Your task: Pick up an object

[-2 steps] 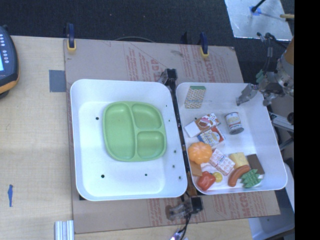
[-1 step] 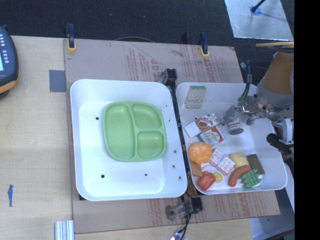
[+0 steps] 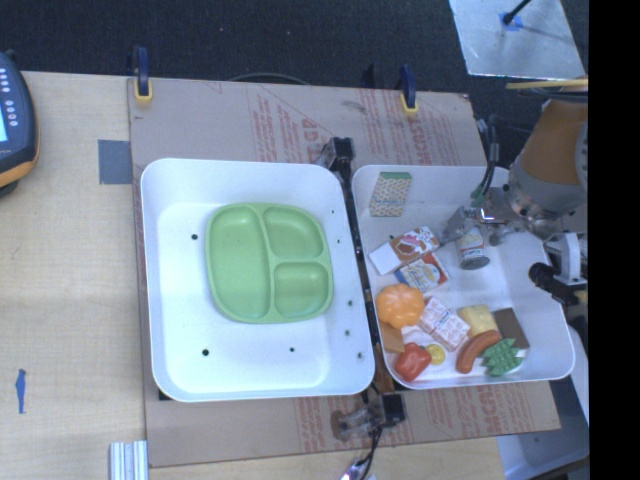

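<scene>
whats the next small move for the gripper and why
Probably a short move down and left toward the toy pile. The gripper sits over the right bin near its upper middle, while the orange toy and neighbours lie lower left.

the left bin (image 3: 160,268) is plain white, and the divided plate (image 3: 268,262) inside it is a pale, even green. the right bin (image 3: 548,308), just beside the left bin, is the same white. in the right bin, far from the left bin's wall, lies a small card (image 3: 390,193) printed green with a paler border; nearer that wall sit an orange round piece (image 3: 400,305), a red pepper shape (image 3: 411,362) and a red-and-white packet (image 3: 418,253). farther off are a red sausage shape (image 3: 477,350), a green leafy piece (image 3: 503,358), a yellow piece (image 3: 477,319) and a brown slab (image 3: 508,326). the bench (image 3: 70,298) is light tan wood.
</scene>
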You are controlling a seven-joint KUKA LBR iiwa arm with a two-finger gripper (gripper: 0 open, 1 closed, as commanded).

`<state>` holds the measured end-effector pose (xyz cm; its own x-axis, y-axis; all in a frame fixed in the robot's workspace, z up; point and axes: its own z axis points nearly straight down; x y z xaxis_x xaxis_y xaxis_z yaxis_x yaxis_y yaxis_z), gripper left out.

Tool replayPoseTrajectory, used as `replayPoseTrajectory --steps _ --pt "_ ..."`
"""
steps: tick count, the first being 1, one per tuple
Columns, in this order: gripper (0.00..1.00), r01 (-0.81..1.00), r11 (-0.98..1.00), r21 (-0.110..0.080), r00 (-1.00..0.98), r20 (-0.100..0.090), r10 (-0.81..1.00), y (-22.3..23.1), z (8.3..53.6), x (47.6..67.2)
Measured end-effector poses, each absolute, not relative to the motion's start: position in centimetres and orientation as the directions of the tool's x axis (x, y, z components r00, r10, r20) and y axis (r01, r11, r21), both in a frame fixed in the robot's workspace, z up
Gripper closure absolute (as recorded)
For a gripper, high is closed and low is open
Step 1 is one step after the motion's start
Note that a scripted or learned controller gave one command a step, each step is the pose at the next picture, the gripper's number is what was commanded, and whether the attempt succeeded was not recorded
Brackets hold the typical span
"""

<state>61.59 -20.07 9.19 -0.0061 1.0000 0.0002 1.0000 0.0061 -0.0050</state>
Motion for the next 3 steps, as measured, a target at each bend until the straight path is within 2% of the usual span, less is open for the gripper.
replayPoseTrajectory --steps 1,2,3 --pt "1.00 1.000 0.007 -0.006 -0.007 -0.001 1.000 -20.2 10.3 61.6" --pt "1.00 1.000 0.014 0.004 -0.014 0.002 1.000 -10.8 14.2 65.9" --pt "1.00 1.000 0.009 -0.003 -0.009 0.001 1.000 -6.0 20.3 59.7"
